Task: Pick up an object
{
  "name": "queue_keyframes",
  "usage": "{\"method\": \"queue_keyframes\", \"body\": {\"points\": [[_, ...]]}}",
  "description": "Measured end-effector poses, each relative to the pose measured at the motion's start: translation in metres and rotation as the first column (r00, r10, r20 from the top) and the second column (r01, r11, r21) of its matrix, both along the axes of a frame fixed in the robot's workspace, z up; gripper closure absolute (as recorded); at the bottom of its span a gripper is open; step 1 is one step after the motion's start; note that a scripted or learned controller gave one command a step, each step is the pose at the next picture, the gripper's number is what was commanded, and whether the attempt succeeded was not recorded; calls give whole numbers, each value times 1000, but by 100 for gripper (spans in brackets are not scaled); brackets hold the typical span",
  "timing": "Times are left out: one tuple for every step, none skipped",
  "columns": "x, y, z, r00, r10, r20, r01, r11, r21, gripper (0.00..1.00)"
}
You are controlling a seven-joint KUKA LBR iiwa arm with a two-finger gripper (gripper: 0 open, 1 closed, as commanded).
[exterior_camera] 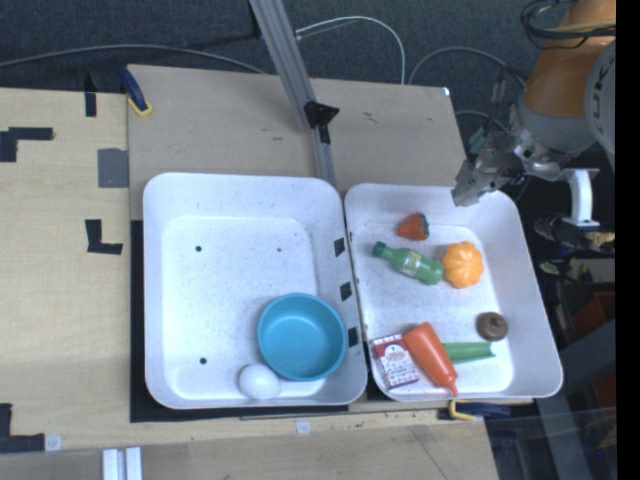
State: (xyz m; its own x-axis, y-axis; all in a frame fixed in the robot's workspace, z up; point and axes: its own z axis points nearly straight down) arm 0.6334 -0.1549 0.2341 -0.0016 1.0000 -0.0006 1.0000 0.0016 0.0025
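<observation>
A: Where is the gripper (pixel 472 190)?
B: Over the far corner of the right bin (pixel 530 268); if it is open, I cannot tell.
A: What lies near?
B: A strawberry (pixel 413 227), green bottle (pixel 409 263), orange pumpkin (pixel 462 264); carrot (pixel 438 353) nearer. Left bin (pixel 165 268) has a blue bowl (pixel 301 335).

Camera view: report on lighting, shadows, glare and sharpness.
Camera view: even, diffuse light; soft shadows beside the round blue plastic bowl and small white ball; no harsh glare on the shallow white bins; mildly soft overall, the grey two-finger gripper blurriest.
</observation>
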Motion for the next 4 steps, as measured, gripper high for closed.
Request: {"method": "queue_keyframes", "body": {"points": [[-17, 54, -12, 1000, 4, -5, -4, 1000, 2, 100], [-45, 102, -13, 1000, 3, -6, -3, 1000, 2, 100], [-55, 145, -15, 1000, 4, -6, -4, 1000, 2, 100], [-69, 197, -2, 1000, 6, -4, -6, 1000, 3, 100]]}}
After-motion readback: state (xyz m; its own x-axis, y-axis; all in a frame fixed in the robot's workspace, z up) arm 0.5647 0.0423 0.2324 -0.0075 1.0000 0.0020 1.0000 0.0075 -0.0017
